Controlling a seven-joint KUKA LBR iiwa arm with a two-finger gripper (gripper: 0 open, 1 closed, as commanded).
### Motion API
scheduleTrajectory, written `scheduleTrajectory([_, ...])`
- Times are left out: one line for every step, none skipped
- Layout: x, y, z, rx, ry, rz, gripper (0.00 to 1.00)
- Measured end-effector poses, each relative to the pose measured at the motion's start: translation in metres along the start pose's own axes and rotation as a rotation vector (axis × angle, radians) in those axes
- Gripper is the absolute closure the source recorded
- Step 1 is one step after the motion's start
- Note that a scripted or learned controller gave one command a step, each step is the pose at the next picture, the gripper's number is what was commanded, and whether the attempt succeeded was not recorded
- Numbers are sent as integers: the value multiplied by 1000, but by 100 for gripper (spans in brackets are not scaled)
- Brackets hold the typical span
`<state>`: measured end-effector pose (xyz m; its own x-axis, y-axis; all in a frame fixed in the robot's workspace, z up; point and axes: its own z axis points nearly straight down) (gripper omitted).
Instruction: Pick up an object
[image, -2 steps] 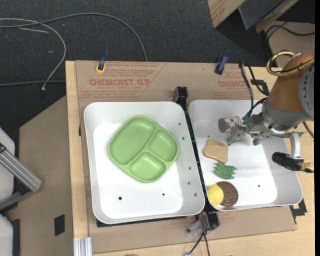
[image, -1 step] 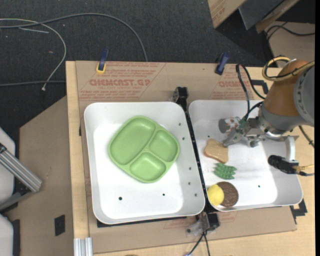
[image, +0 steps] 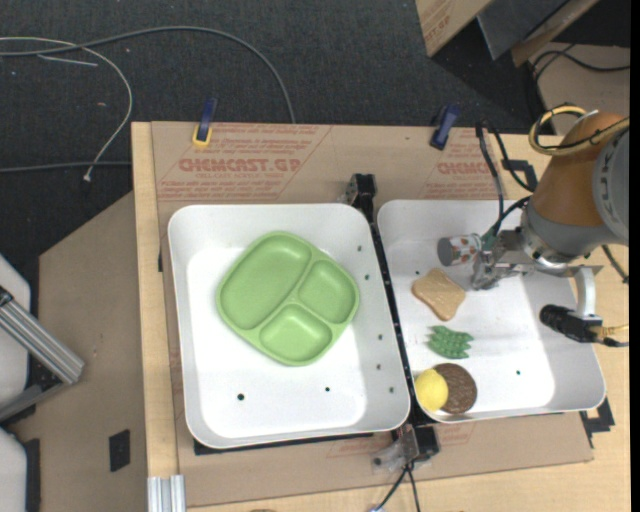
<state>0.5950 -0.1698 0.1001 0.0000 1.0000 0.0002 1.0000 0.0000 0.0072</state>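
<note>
Jaws (image: 478, 262) low in right bin (image: 520, 395), state unclear. Toast slice (image: 440, 294) just beside, flat, long axis running diagonally. Green leaf toy (image: 450, 342), lemon (image: 431, 389), brown disc (image: 458, 387) nearer front edge.

bench (image: 150, 300) | left bin (image: 190, 250), right bin (image: 520, 350) side by side, touching

The arm (image: 580, 190) reached in from the right over the right bin's (image: 520, 385) far half, its orange band uppermost, the wrist bent leftward, and the gripper (image: 478, 262) hung low near the bin's middle.
</note>
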Motion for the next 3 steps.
scheduleTrajectory([8,-2,-60,2,-1,-1,100])
scheduleTrajectory([13,-7,-120,1,-2,-1,100])
scheduleTrajectory([13,-5,-162,0,-2,-1,100])
